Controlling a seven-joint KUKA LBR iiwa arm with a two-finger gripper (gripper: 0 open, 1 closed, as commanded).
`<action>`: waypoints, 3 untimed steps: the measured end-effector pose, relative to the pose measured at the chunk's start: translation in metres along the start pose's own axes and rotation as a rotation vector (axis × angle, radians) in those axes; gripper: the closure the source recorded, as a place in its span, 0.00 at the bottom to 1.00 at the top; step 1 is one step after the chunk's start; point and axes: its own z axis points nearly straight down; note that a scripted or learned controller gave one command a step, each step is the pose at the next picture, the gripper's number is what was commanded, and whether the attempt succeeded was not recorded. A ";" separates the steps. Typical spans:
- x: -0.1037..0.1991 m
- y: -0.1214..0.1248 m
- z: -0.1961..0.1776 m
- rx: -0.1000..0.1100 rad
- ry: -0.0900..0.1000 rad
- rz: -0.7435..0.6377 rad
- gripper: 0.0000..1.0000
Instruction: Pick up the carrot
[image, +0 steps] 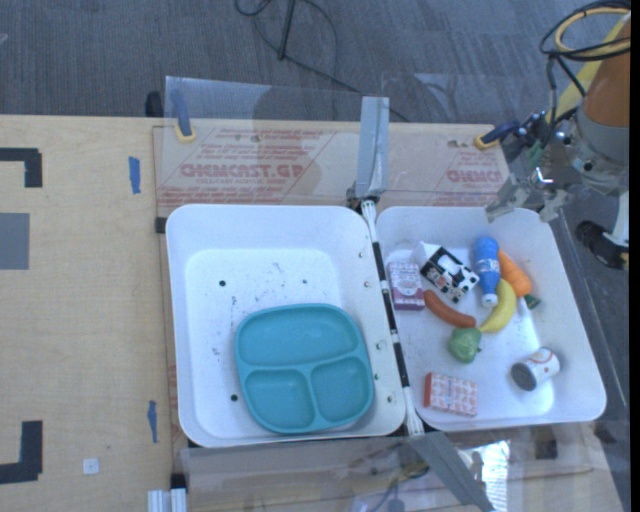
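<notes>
The carrot (514, 271) is orange with a green end and lies in the right bin (580, 345) near its far right side. It is wedged between a blue bottle (486, 264) and a banana (501, 309). My gripper (524, 206) hangs over the far right rim of that bin, up and slightly right of the carrot and apart from it. Its fingers are spread open with nothing between them.
The right bin also holds a red sausage (450, 308), a green vegetable (464, 345), a black-and-white box (447, 272), a pink packet (405, 281), a red box (451, 394) and a small can (534, 370). A teal divided plate (303, 366) lies in the left bin (200, 300).
</notes>
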 end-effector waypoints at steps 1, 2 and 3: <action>-0.020 -0.089 0.122 0.001 0.001 0.193 0.00; -0.031 -0.041 0.146 -0.004 0.012 0.237 0.00; -0.034 -0.041 0.135 -0.007 0.002 0.236 1.00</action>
